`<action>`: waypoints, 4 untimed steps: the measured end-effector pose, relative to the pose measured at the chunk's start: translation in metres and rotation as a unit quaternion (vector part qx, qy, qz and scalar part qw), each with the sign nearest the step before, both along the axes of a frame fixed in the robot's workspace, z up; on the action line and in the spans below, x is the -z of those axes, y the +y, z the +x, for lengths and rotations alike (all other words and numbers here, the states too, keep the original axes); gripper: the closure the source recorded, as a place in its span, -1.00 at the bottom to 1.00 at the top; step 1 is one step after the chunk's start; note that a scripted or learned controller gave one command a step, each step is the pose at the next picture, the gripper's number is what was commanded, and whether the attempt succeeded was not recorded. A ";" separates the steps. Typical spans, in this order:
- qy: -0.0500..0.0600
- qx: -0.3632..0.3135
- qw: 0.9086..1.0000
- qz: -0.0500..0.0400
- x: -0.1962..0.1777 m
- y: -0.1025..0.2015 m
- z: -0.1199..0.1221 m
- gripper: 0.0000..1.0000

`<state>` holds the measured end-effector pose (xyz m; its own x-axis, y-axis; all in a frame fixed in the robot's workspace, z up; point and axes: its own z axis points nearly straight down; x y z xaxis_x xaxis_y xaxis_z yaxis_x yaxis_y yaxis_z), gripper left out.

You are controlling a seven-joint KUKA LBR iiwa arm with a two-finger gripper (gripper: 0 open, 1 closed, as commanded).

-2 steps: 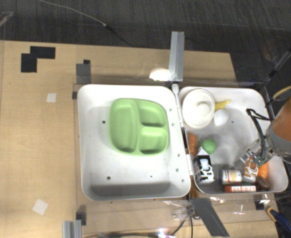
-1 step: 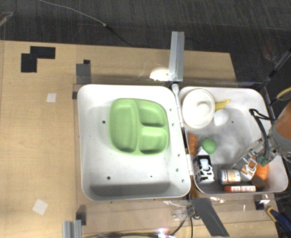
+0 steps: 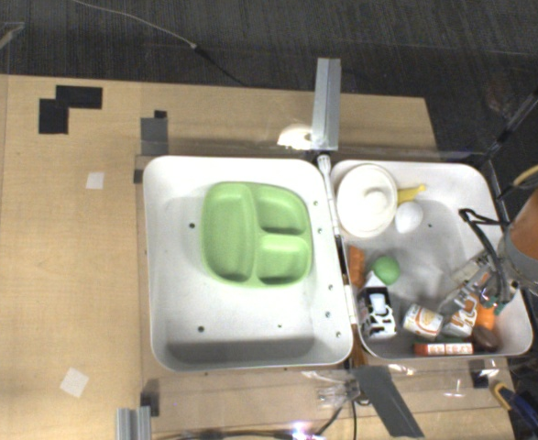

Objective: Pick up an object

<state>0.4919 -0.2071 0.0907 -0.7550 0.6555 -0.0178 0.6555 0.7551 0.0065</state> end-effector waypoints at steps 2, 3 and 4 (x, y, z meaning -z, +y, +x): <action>0.001 -0.068 0.998 -0.002 0.000 -0.001 -0.001 -1.00; 0.001 -0.116 0.993 -0.003 0.000 -0.001 -0.001 -1.00; 0.001 -0.135 0.991 -0.003 0.000 -0.001 0.000 -1.00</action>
